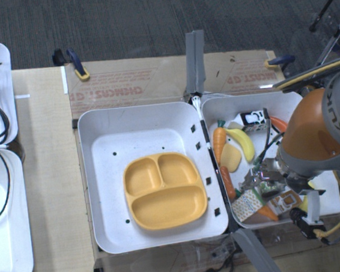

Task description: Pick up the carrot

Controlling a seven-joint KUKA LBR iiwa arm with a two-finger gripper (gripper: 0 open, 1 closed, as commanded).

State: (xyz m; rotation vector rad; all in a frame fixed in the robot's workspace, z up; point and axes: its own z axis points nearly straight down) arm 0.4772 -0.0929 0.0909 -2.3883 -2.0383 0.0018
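The carrot [219, 143] is lying in the right bin [213, 111], close against that bin's left wall, with its leafy green end pointing toward the far side of the bench. A yellow banana [244, 143] is lying just beside it on the right, and a pale yellow rounded item [231, 157] is touching the carrot's lower right side. A second orange, carrot-like piece [228, 183] is sitting further down the same wall, nearer the camera. The arm [314, 132] is reaching in from the right, its orange band hanging over the right half of this bin. The gripper [260, 177] is positioned low over a cluster of small items, including a speckled packet [247, 205] and a small brown box [285, 199], well to the right of and below the carrot. Whether the tool is released or clenched cannot be told, as the wrist and clutter are obscuring it; nothing is visibly being grasped. The left bin [103, 187] is holding a yellow divided plate [165, 190], which is sitting flat near its centre.
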